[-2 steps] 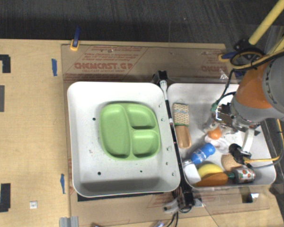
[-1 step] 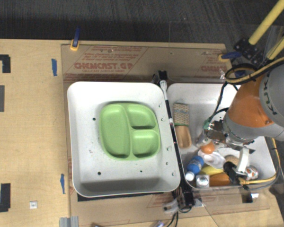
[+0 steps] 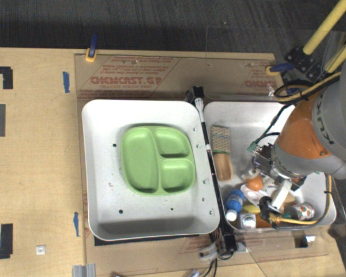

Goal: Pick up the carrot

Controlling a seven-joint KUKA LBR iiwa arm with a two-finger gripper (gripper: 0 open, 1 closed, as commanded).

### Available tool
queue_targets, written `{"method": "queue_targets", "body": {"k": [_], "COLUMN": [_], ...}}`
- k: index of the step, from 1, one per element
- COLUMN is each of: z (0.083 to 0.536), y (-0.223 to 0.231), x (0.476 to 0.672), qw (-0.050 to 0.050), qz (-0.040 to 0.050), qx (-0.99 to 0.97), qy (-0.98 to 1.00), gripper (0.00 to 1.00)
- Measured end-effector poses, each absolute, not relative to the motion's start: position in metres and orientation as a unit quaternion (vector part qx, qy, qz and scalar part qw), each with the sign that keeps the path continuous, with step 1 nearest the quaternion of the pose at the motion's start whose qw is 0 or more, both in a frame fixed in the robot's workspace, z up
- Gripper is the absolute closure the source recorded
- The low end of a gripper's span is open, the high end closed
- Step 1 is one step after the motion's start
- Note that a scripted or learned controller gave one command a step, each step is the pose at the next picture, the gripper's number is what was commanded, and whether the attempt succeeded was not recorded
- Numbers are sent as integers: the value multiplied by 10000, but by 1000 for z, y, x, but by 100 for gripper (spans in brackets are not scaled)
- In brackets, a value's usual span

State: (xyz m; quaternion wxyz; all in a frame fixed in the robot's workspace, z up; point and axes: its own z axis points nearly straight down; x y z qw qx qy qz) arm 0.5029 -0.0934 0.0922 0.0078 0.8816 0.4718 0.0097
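The carrot (image 3: pixel 254 184) shows as a small orange piece in the right bin (image 3: pixel 242 117), among a heap of items near the bin's front. My gripper (image 3: pixel 260 169) is lowered into this bin, right above and touching or almost touching the carrot's far right side. The wrist and its orange band hide most of the gripper, and part of the carrot is covered as well.
In the left bin (image 3: pixel 98 154) lies a green divided plate (image 3: pixel 157 158). The right bin also holds a patterned block (image 3: pixel 220 138), a tan bread-like piece (image 3: pixel 223 166), a blue bottle (image 3: pixel 234 202), a yellow item (image 3: pixel 251 209) and a can (image 3: pixel 304 212).
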Motion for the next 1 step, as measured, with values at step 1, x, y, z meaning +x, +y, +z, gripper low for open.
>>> {"method": "queue_targets", "body": {"k": [1], "z": [185], "y": [-39], "x": [523], "qw": [-11], "qz": [5], "qx": [9198], "qy": [3924], "gripper": [100]}}
